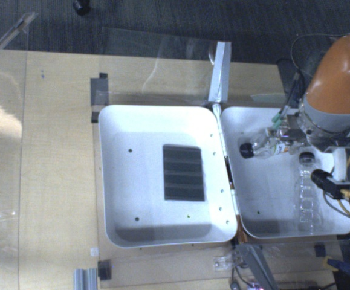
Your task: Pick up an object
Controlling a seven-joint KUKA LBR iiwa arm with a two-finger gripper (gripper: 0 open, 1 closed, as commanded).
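The arm reaches in from the right over the right bin [253, 219]. Its gripper [256, 147] hangs low above the bin's far left part, whether spread or pressed together I cannot tell. In the left bin [117, 180] lies a dark ribbed pad [183, 172], flat, rectangular, long axis running far to near, near the middle.

Two white bins [111, 180] [247, 219], one dark ribbed block [184, 172], one clear bottle [254, 147], one arm [338, 83].

Bins [120, 162] smooth white plastic; bench [48, 162] matt pale wood; ribbed black pad [183, 172].
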